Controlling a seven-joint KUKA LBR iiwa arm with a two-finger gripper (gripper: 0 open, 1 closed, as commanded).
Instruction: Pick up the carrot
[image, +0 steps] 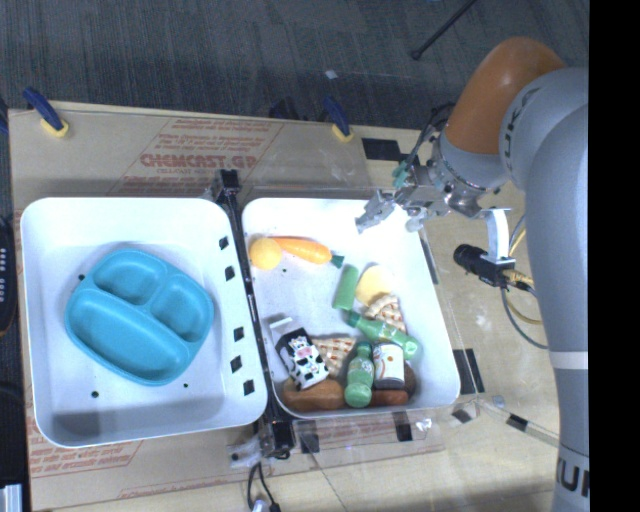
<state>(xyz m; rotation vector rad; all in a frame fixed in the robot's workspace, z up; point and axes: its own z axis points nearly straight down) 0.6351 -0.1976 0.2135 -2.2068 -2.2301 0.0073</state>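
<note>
1. Camera view: the long orange plastic carrot (302, 249) lies near the far wall of the shallow white right bin (432, 300), touching a round yellow lemon-like toy (265, 253).
2. The grey two-finger gripper (385, 210) hangs over that bin's far right rim, apart from the carrot.
3. Whether it is open, I cannot tell.
4. A blue divided plastic plate (140, 314) sits in the left white bin (40, 330).

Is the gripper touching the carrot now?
Apart. The camera view shows bare white bin floor between the gripper and the carrot.
</note>
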